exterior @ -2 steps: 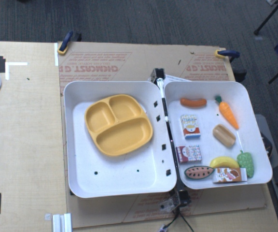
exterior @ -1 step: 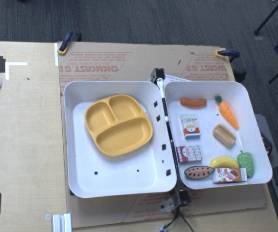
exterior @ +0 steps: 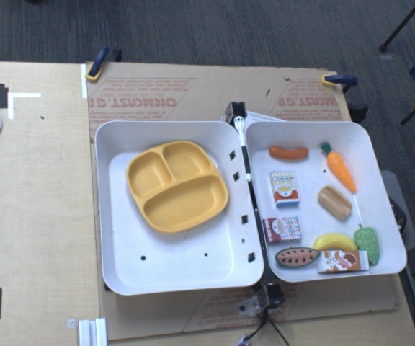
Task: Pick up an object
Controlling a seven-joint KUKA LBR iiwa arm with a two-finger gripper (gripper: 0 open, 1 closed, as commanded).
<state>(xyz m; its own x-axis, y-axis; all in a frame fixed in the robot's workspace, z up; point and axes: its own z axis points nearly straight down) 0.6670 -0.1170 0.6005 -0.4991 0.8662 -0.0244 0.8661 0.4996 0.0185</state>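
Observation:
The right bin point(exterior: 380, 179) holds several toy foods: a sausage point(exterior: 288, 152), a carrot point(exterior: 340, 170), a small milk carton point(exterior: 284, 189), a bread roll point(exterior: 334, 202), a red snack box point(exterior: 282, 229), a banana point(exterior: 336, 243), green grapes point(exterior: 367, 242), a watermelon slice point(exterior: 297, 256) and an orange juice box point(exterior: 344, 262). In the left bin point(exterior: 114, 265) lies a yellow divided plate point(exterior: 176, 186).
Both bins rest on a cardboard sheet point(exterior: 157, 96) clamped to the wooden bench point(exterior: 27, 215). A bracket point(exterior: 246, 186) with clips joins the bins. Cables point(exterior: 261, 316) run off the front edge. Dark carpet surrounds the bench.

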